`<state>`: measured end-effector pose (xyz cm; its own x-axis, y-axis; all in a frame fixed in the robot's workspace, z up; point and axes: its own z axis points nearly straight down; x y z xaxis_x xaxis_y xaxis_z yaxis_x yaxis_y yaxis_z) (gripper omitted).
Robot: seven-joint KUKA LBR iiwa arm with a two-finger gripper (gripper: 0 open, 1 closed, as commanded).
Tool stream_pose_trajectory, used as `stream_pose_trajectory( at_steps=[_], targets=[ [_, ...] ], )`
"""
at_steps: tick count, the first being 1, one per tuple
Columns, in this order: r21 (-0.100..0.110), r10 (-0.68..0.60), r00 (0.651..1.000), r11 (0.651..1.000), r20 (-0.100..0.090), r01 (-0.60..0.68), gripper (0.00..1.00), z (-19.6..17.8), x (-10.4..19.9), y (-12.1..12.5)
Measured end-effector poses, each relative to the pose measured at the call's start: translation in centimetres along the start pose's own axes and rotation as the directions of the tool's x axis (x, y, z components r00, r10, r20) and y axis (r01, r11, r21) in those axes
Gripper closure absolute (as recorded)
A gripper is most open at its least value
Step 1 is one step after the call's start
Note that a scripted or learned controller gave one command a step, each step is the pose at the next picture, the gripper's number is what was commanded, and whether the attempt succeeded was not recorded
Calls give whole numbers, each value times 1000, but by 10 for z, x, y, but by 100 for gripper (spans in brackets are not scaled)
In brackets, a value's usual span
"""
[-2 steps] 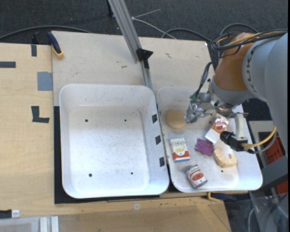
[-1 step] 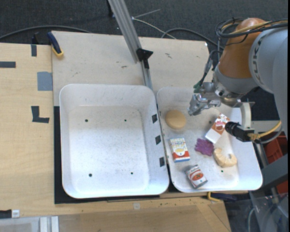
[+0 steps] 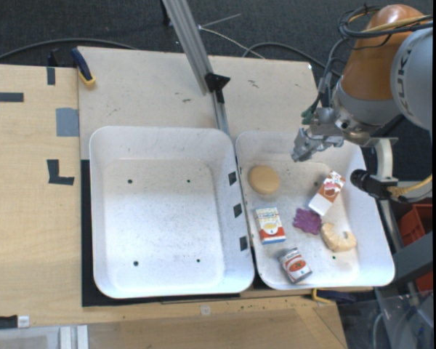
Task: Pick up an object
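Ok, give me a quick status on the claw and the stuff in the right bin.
Claw over the right bin's far edge, holding nothing visible. Round bun nearest, just below and left of it. Five other items lie farther forward, none blocking.

**Two bins, six things in the right one**

On the surface (image 3: pixel 152 86) two bins sat side by side. In the right bin (image 3: pixel 374 264) a bun (image 3: pixel 264 179) lay far left, a carton (image 3: pixel 327 193) to its right, a box (image 3: pixel 270 225) nearer, a crumpled piece (image 3: pixel 307 220) beside it, a pastry (image 3: pixel 338 238) right, and a can (image 3: pixel 296 265) nearest. The left bin (image 3: pixel 160 209) lay beside it. The tool (image 3: pixel 307 148) hung over the right bin's far edge.
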<state>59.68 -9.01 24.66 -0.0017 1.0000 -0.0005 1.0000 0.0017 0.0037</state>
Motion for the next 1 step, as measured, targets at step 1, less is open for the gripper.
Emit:
stream_pose_trajectory(
  at_steps=[1],
  targets=[
    [6, -4, 1000, 1000, -2, 4, 100, 14, 53, -4]
  ],
)
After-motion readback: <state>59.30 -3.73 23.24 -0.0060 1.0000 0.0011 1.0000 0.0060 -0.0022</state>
